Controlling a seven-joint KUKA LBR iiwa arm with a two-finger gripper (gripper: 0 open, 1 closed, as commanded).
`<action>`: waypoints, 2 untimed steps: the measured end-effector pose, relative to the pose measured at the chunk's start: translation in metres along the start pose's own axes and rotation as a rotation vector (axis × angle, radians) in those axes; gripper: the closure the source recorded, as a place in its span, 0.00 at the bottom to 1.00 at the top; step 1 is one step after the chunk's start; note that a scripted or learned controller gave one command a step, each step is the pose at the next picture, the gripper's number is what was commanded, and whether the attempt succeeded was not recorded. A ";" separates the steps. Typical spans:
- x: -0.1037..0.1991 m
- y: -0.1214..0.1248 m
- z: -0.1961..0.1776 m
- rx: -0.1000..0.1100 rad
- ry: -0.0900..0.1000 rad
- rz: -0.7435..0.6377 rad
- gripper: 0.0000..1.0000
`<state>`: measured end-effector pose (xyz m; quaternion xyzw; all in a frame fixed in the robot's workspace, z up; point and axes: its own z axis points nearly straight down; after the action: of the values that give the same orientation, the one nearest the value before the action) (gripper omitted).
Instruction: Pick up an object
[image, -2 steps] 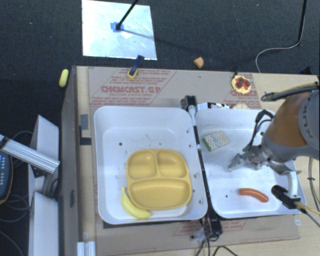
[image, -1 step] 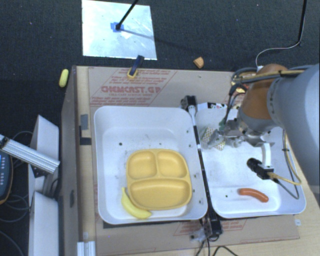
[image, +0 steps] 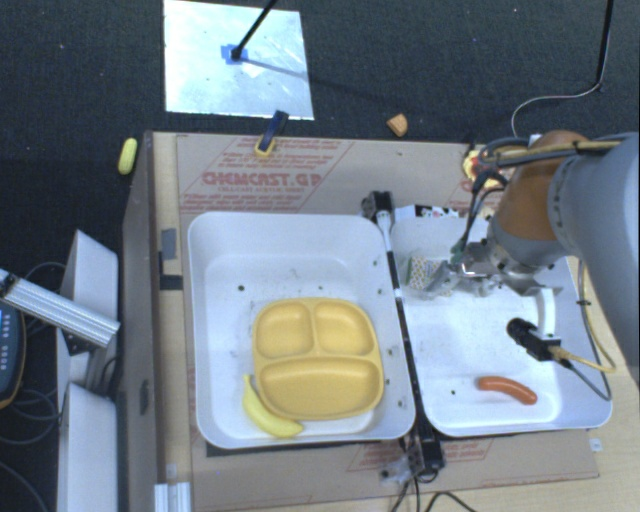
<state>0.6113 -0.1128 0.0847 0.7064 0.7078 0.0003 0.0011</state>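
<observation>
Nearest the camera, along the front of the left bin, a yellow banana lies tucked against the front-left edge of a yellow divided plate; the plate has two small compartments at the back and one wide one at the front, and it sits flat on the bin floor towards the front right; the banana touches its rim.

Across the divider, in the right bin, an orange-red sausage lies on its side near the front wall, well apart from everything else; a small speckled, pale object rests near the back-left corner of that bin, just beside the divider; what it is cannot be made out.

Reaching in from the right, the grey arm with its orange band bends down over the right bin; the hand hangs low over the bin's back-left part, just beside the speckled object; whether its fingers are spread or closed cannot be told, and nothing can be seen held between them.

Both bins sit on a cardboard-covered tabletop with red lettering; a small yellow-and-blue item lies at its back edge.
</observation>
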 end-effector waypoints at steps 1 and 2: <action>-0.006 -0.030 0.000 0.001 0.001 0.001 0.00; 0.030 0.049 0.000 -0.002 0.001 -0.003 0.00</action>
<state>0.6598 -0.0827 0.0851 0.7052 0.7090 0.0014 0.0012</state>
